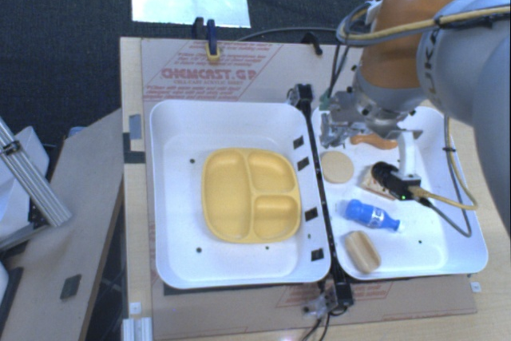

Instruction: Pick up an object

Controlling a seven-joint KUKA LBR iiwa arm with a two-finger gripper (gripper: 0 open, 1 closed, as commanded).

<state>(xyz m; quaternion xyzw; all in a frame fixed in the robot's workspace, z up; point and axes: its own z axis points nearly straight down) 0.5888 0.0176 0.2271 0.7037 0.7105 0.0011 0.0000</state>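
Note:
The gripper (335, 132) hangs low over the back left corner of the right bin (467, 251), under the arm's orange band. Just in front of it lies a round tan disc (337, 168). An orange carrot-like piece (377, 142) lies right beside the gripper, on its right. Nearer the front are a blue bottle (371, 215) on its side and a tan bread roll (362, 251). A small brown wedge (370, 182) rests between the disc and the bottle. I see nothing held by the gripper.
The left bin (176, 251) holds a yellow divided plate (250, 194). A black-clipped divider (313, 172) separates the two bins. The grey arm covers the back right of the right bin. A yellow cable loops over that bin's right side.

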